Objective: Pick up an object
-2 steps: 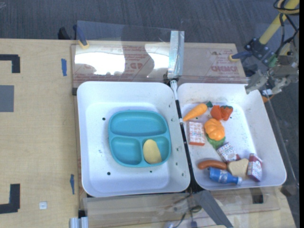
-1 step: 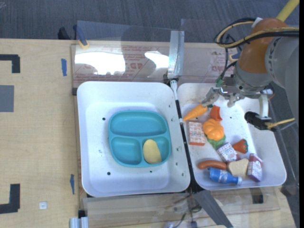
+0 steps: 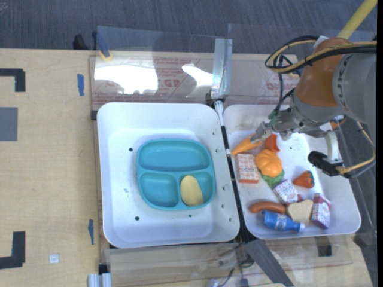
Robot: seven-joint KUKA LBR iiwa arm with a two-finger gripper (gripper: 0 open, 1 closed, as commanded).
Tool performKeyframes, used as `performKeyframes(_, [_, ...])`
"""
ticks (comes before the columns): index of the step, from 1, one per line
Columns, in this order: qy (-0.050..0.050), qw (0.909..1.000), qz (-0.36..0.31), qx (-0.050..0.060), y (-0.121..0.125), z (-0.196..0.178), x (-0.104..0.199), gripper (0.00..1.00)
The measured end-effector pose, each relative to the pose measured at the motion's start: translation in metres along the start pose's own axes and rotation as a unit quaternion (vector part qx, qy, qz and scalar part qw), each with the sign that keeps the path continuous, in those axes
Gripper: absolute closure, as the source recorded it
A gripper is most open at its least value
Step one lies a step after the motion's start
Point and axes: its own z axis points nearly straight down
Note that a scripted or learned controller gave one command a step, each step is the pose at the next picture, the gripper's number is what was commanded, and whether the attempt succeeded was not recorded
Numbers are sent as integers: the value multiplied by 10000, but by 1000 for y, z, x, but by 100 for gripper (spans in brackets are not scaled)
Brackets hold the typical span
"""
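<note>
No readable text: only blurred print on the small packets [image 3: 248, 168] in the right bin [image 3: 353, 211].

Right bin [image 3: 353, 211] is crowded, toys packed close with barely a gap. Left bin [image 3: 114, 160] offers open floor around the teal tray [image 3: 161, 160].

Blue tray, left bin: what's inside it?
Blue tray has three compartments. A yellow potato-like piece sits in the lower right one; the other two show bare blue. Whatever is under the piece is covered.
</note>
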Motion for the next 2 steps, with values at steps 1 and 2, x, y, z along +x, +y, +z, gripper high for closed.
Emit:
performKeyframes(1, [22, 9998, 199, 5, 0, 1, 0, 0])
performKeyframes(2, [-13, 9997, -223, -11, 6, 0, 3, 0])
